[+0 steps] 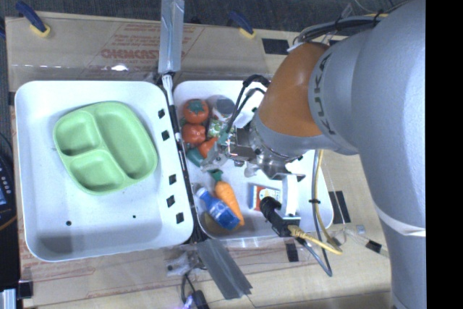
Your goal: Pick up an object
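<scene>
Orange-red and round, two toy tomatoes lie one beside the other against the left wall of the right bin, the one nearer the far rim topped with a green stem. Just below them rest a teal piece and a small orange piece. The gripper hangs low over this cluster, just right of the tomatoes and very close to the orange piece. Whether it is open or closed cannot be told from this angle, and nothing can be seen held in it.

Nearer the front of the same bin, an orange toy carrot lies at a slant, touching a blue bottle that sits by the front left corner. Right of the carrot is a small box with a red and white label, its print too small to read. A grey object sits near the far wall, beside the upper tomato.

On the arm, dark letters next to the orange band read KUKA.

In the left bin a pale green divided plate lies flat, tilted askew to the walls. Both bins rest on brown cardboard bearing reddish printed writing, too faint to make out. Blue clamps grip its far edge, and a strip of grey tape runs down toward the seam between the bins.
</scene>
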`<move>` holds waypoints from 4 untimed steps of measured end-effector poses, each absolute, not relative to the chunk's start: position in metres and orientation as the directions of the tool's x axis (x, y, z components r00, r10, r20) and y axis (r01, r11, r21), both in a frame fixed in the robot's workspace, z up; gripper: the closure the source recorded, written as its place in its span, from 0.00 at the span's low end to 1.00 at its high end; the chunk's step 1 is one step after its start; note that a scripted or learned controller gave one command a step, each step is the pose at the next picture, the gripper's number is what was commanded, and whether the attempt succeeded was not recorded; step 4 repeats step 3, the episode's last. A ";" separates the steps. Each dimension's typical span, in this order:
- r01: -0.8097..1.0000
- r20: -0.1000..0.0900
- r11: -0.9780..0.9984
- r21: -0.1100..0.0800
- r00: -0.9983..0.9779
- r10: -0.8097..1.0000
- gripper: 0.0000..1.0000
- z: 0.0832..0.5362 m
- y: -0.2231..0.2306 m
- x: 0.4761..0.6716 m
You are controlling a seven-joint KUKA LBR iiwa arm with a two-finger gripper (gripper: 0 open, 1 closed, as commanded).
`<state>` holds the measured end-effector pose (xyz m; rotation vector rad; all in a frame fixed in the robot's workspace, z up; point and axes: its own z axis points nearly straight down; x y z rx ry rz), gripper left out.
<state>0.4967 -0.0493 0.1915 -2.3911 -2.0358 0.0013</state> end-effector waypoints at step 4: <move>0.857 0.000 -0.514 -0.004 0.514 0.857 1.00 0.205 -0.079 0.502</move>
